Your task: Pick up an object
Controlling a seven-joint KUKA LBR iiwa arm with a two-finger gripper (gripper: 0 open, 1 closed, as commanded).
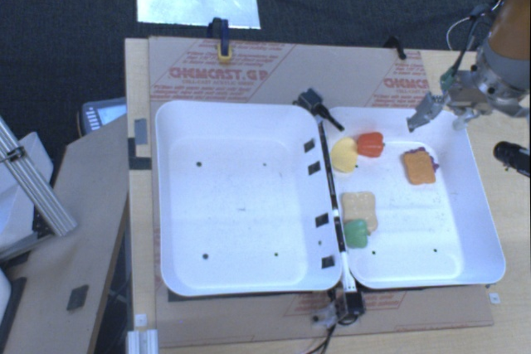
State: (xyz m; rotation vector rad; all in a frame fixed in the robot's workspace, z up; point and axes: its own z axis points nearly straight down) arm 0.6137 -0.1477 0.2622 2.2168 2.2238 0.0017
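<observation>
The right bin (pixel 477 257) holds several small things. A yellow lemon-like piece (pixel 344 154) lies at its left wall, touching a red-orange pepper (pixel 371 144). An orange-brown slice with a purple edge (pixel 420 167) lies further right. A beige bread slice (pixel 359 206) sits lower down, with a green piece (pixel 357 234) against its lower edge. My gripper (pixel 438 117) hovers over the bin's far right corner, above and beyond the orange-brown slice. Its fingers (pixel 421 114) stand apart with nothing between them, so it is open.
The left bin (pixel 166 178) lies beside the right one, with black clips along the shared wall (pixel 323 195). Both rest on a cardboard sheet (pixel 274 66) on the wooden bench. A black clamp (pixel 311 101) sits at the top of the divider.
</observation>
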